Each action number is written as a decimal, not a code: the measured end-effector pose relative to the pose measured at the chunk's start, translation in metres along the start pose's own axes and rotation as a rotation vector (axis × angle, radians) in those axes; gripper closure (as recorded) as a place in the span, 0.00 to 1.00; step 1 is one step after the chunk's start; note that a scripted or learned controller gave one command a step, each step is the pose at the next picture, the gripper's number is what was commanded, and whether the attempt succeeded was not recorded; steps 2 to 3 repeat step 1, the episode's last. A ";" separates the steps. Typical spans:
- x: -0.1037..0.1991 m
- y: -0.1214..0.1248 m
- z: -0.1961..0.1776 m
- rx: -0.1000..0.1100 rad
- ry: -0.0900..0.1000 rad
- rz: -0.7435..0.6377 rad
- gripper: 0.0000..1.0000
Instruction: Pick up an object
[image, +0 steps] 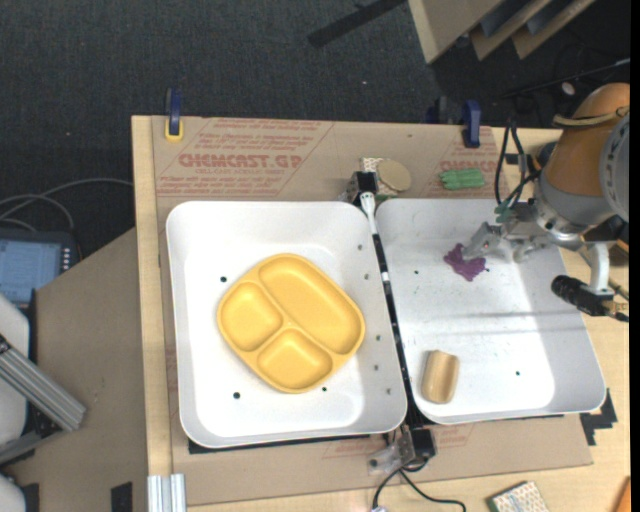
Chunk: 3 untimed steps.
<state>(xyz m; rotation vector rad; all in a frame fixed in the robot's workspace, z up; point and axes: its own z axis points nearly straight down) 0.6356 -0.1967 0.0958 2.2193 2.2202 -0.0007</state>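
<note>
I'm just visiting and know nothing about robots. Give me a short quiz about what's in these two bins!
1. True or false: the yellow divided plate lies in the right bin.
2. Which thing is nearest the gripper? A) tan cylinder B) purple object C) yellow divided plate
3. Fill in: the plate has ___ compartments.

Key: 1. False, it lies in the left bin. 2. B. 3. Three.

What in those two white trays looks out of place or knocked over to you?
Nothing looks spilled or broken. The yellow divided plate sits skewed in the left bin, turned at an angle to its walls. In the right bin, a tan cylinder lies on its side near the front, and the claw is just beside a small purple object.
</note>
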 end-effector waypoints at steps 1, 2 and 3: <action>0.066 0.033 0.011 -0.003 0.003 -0.006 0.00; 0.066 0.033 0.011 -0.003 0.003 -0.006 0.00; 0.066 0.033 0.011 -0.003 0.003 -0.006 0.00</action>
